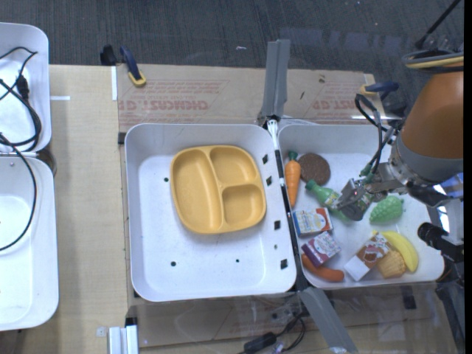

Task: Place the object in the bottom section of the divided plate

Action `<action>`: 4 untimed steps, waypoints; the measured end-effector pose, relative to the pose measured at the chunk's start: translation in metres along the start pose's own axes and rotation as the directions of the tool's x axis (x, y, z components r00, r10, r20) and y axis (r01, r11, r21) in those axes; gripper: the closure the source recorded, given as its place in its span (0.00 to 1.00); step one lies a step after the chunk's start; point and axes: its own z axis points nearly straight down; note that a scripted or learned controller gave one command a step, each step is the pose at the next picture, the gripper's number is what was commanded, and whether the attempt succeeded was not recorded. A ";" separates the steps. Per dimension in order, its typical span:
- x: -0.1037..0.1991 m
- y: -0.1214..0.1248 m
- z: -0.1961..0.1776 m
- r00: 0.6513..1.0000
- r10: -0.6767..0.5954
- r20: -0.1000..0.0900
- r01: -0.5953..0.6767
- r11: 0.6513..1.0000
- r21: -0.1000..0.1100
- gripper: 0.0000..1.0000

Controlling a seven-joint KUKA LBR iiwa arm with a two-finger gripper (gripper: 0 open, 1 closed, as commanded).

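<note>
Gripper (354, 200) sits low in the right bin (346, 135), about mid-bin, between the green bottle (321, 192) and the bumpy green fruit (386, 210). Finger gap not resolvable from this angle; cannot tell open from closed, and no item is seen between them. Arm (436, 127) enters over the bin's right edge.

Right bin contents: carrot (293, 178) along the left wall, brown round cookie (315, 168) near the far edge beside it. Small carton (311, 220) and purple packet (321, 248) left of centre. Red sausage-like piece (323, 271) at the near edge, possibly a chilli. Banana (403, 248) and a boxed snack (372, 254) toward the near-right corner.

Left bin (147, 257): yellow divided plate (217, 189) slightly far of centre, all three sections bare.
</note>
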 end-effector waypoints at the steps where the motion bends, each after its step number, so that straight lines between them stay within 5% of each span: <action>1: 0.086 0.040 0.002 0.987 0.158 0.001 -0.158 0.987 0.004 1.00; 2: 0.132 0.109 0.024 1.000 -0.009 0.002 0.009 1.000 0.003 1.00; 3: 0.194 0.167 0.041 0.960 -0.278 0.002 0.278 0.960 0.001 1.00; 4: 0.209 0.183 0.085 0.945 -0.326 0.002 0.326 0.945 0.001 1.00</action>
